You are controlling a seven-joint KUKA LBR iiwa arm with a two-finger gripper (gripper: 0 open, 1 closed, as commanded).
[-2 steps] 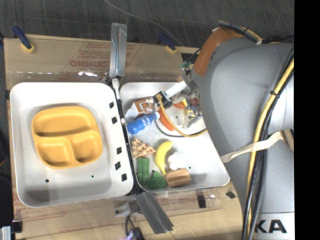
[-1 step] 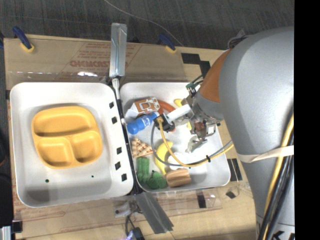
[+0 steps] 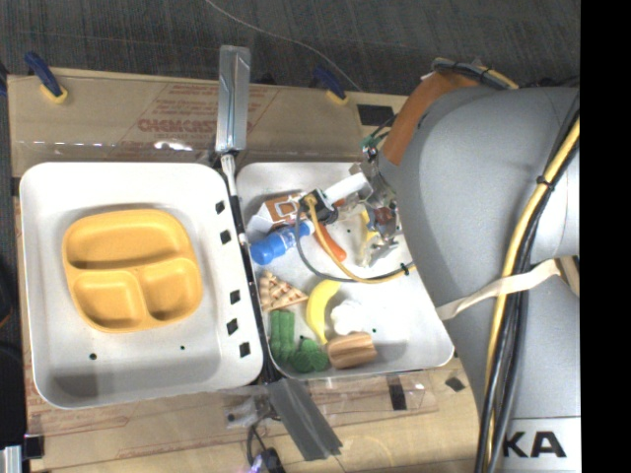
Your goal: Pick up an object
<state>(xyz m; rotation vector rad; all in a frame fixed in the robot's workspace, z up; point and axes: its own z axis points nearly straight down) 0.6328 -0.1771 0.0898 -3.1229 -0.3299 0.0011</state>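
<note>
Arm: we log the grey arm [image 3: 493, 215] as nearest the camera, covering the bench's right side, with its orange band [image 3: 414, 116] over the right bin's far right corner.
Gripper: we place the gripper [image 3: 380, 227] low inside the right bin near its right wall; wires and the wrist hide its tips, so we cannot tell how it is set or whether it has hold of anything.
Right bin: we record the right bin [image 3: 419, 308] as holding all the loose objects.
Objects, far half: blue bottle [image 3: 276, 244] by the left wall; small orange-and-white box [image 3: 286, 208] just beyond it; orange stick [image 3: 333, 244] beside the gripper.
Objects, near half: yellow banana [image 3: 320, 308], white round piece [image 3: 347, 315], brown block [image 3: 352, 349], green item [image 3: 296, 345], and patterned waffle-like piece [image 3: 278, 289], clustered close together.
Left bin: we note the left bin [image 3: 59, 372] carries a yellow divided tray [image 3: 133, 267].
</note>
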